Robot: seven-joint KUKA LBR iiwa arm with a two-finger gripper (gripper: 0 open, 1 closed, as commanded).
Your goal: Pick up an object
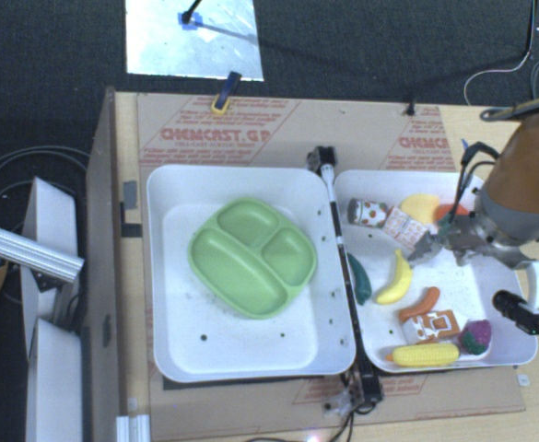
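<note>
The right bin [504, 288] holds several toy foods. Among them are a yellow banana [396, 279], a dark green vegetable [359, 280], an orange sausage [419, 302], a corn cob [424, 354], purple grapes [474, 337], a small printed box [433, 325], a pink and white packet [402, 224], a small carton [368, 213] and a yellow fruit [421, 206]. My gripper [442, 250] hangs low over the bin's upper middle, just right of the packet and above the banana. Its fingers stand apart with nothing between them.
The left bin [181, 339] carries a green divided plate [252, 257]. A ridge [340, 256] separates the two bins. The grey arm with its orange band [527, 168] covers the right bin's far right corner. A black part [518, 313] juts over the right rim.
</note>
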